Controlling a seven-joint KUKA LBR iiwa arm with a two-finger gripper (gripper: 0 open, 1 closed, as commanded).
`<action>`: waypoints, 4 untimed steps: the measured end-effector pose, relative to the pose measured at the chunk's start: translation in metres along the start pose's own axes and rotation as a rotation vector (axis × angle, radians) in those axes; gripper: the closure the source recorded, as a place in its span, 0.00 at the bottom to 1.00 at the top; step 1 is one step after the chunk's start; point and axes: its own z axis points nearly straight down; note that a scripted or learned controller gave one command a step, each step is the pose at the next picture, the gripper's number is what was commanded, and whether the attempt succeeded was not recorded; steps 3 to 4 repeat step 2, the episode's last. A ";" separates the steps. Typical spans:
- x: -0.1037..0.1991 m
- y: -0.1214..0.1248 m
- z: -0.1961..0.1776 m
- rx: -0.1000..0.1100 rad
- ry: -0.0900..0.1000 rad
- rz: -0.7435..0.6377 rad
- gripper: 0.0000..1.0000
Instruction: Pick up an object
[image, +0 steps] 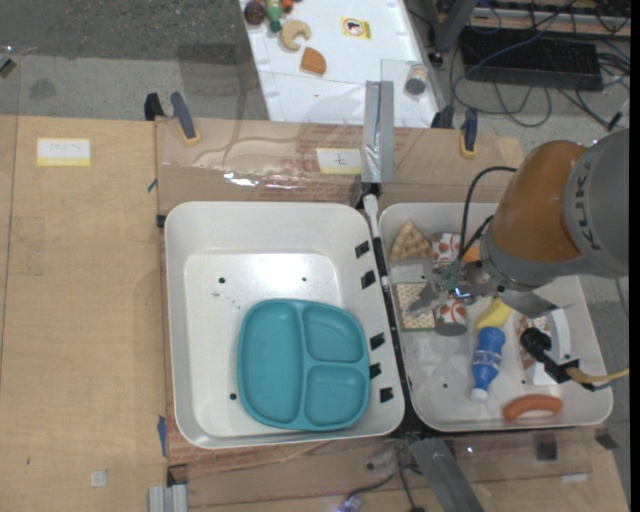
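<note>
You are looking at a pincer (447, 291) crowded in the right white plastic bin (590, 395): a blue bottle with a yellow cap (488, 358) is lying just to its right, a tan cracker (409, 241) above-left. Beyond the dividing rim, the teal sectioned tray (303, 365) is leaving bare floor above it.

Two white bins (190, 300) side by side. One teal divided plate (302, 364), three compartments, in the left bin. Right bin: one blue bottle (487, 361), one sausage (533, 406), one pizza slice (408, 241), one cracker (412, 305), one yellow piece (492, 315). Other items there too cluttered to count.
</note>
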 end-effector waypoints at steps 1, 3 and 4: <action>-0.004 0.000 -0.012 -0.004 -0.004 0.006 1.00; 0.051 0.014 -0.100 0.017 0.002 0.116 1.00; 0.051 0.014 -0.100 0.017 0.002 0.116 1.00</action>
